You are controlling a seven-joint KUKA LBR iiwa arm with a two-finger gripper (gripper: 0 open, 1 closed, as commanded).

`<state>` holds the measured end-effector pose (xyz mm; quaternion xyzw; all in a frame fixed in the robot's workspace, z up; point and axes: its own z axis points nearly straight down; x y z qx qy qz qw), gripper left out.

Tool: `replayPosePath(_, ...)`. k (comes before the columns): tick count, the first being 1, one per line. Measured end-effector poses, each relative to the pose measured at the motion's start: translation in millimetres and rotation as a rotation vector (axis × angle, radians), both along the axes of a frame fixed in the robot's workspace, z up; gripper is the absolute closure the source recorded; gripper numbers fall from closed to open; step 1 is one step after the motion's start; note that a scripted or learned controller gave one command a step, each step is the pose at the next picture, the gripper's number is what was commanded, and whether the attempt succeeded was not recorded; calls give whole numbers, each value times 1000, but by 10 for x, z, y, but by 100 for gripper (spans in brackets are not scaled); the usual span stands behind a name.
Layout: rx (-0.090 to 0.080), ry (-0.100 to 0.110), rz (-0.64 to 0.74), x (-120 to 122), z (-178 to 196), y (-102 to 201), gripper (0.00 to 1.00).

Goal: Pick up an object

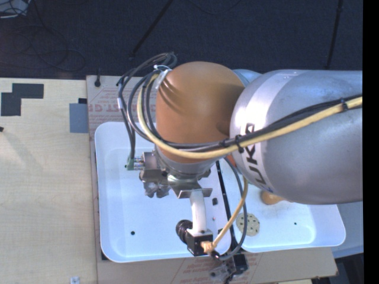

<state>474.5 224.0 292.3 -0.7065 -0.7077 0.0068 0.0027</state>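
My arm fills the middle of the camera view, its orange band (198, 102) right above the wrist. The gripper (172, 185) hangs under that band, low over the left part of the white bin (112, 206); its metal body shows and the wrist covers its tips. A pale yellow round disc with small holes (251, 223) lies on the bin floor to the gripper's right. A tan-orange object (272, 197) peeks out from under the grey arm link, mostly hidden. Nothing is seen held.
The bin rests on brown cardboard (102, 102). A pale wooden bench top (41, 176) with dark square marks stretches to the left. A light blue edge (247, 76) shows behind the arm. Dark cables hang at the back.
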Motion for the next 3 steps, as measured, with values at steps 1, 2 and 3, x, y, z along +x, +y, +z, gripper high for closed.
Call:
replayPosePath(1, 3, -12, -3, 183, -2111, -80, 100)
replayPosePath(2, 3, -13, -11, 12, -1201, -1006, 100)
replayPosePath(3, 9, -20, 1, 21, 4, -736, 100)
